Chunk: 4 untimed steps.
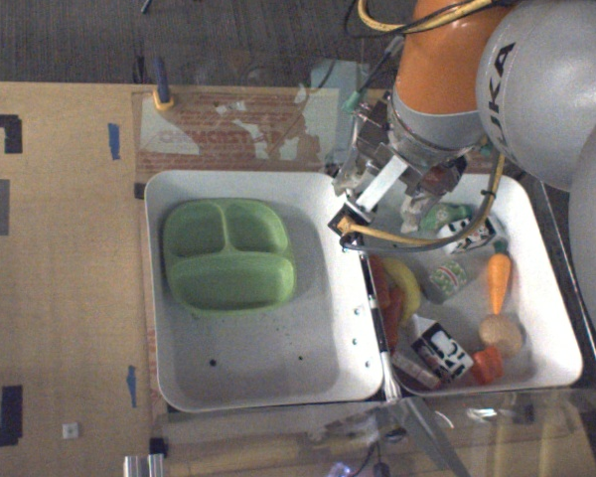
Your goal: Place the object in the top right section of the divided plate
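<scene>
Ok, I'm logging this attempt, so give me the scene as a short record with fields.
plate: green divided plate, in the left bin, nothing on it
pincer: above the right bin, near its left wall
right bin contents: carrot, banana, small bottle, black-and-white box, other small items
task status: not yet done
</scene>
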Each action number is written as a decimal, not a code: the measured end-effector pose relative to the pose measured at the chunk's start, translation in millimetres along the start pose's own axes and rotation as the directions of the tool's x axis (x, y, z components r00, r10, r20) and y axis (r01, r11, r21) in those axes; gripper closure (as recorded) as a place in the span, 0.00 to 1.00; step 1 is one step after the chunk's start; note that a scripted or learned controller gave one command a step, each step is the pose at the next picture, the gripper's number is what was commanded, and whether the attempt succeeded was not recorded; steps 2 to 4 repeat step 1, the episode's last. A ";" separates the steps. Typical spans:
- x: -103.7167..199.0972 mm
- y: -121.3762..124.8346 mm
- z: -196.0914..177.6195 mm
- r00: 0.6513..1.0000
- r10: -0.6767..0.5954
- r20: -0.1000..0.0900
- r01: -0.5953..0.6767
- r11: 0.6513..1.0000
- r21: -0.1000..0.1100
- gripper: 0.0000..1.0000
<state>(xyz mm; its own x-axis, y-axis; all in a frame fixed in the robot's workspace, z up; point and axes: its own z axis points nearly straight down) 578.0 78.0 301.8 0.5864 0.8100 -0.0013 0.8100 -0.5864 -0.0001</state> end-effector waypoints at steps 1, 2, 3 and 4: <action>-55.7 -80.2 81.5 0.969 -0.247 0.001 0.247 0.969 0.005 0.00; -55.7 -80.2 81.5 0.969 -0.247 0.001 0.247 0.969 0.005 0.00; -55.7 -80.2 81.5 0.969 -0.247 0.001 0.247 0.969 0.005 0.00; -55.7 -80.2 81.5 0.969 -0.247 0.001 0.247 0.969 0.005 0.00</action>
